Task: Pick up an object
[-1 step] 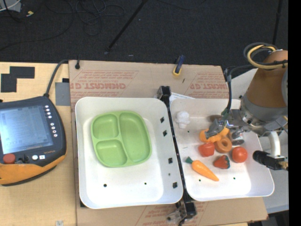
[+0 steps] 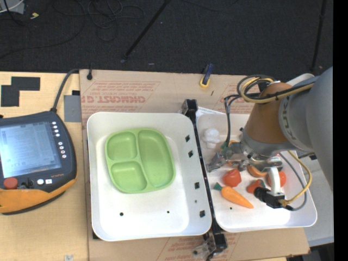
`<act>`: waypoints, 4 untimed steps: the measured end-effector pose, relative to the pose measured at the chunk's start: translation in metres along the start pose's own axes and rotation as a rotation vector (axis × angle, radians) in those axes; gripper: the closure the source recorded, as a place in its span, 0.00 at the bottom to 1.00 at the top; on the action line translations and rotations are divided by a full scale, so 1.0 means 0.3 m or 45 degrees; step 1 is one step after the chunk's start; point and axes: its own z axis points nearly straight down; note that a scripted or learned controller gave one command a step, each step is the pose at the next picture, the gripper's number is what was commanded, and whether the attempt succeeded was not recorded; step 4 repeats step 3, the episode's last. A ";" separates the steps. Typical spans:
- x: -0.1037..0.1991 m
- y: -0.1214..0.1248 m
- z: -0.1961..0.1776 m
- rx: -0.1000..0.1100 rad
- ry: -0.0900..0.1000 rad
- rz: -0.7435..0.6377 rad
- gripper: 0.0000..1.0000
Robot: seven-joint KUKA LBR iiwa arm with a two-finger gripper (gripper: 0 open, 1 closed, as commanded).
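Observation:
My gripper is low in the right bin, near its left wall, with the grey arm and orange band coming in from the right. Just below it lies a red tomato-like ball. An orange carrot with a green top lies in front of that. A small white object rests at the back left of this bin. A red piece and an orange-and-white piece sit partly hidden under the wrist. Nothing can be seen held in the gripper.
The left bin holds a green divided plate. A black divider runs between the bins. A teach pendant lies off the bench to the left. A blue-and-yellow clamp sits at the cardboard's far edge.

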 end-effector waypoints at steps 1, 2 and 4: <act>-0.012 -0.002 -0.050 0.002 0.001 0.010 1.00; 0.095 -0.215 -0.440 -0.008 0.002 0.001 1.00; 0.361 -0.204 -1.040 -0.021 0.003 -0.009 1.00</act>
